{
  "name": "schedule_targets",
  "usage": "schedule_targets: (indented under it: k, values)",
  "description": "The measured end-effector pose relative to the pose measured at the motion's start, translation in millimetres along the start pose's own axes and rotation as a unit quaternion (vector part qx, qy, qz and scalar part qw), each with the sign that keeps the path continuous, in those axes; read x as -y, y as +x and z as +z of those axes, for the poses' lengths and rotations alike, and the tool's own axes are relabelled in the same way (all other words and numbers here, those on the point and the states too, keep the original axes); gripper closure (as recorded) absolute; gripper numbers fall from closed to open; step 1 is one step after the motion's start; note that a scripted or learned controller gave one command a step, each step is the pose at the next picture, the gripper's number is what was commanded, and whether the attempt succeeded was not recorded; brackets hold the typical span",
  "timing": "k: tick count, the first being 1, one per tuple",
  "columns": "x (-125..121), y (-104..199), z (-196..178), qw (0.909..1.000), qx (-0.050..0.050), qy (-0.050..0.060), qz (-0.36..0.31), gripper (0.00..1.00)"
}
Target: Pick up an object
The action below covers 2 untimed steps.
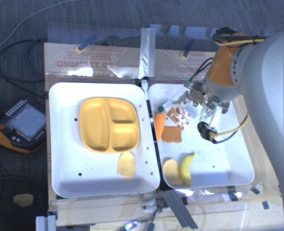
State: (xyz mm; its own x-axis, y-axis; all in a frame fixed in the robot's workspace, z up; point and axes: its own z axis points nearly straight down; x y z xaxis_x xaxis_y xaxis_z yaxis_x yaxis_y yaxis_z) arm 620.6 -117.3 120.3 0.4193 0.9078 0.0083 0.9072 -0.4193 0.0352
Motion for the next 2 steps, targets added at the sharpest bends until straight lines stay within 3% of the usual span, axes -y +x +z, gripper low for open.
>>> schedule_targets:
  k: [1, 2]
  values:
    - [9, 3, 7, 0.9994, -0.003, -0.015, -0.032, 0.0]
    - [-13, 9, 10, 0.9984, -0.004, -0.004, 0.057, 0.0]
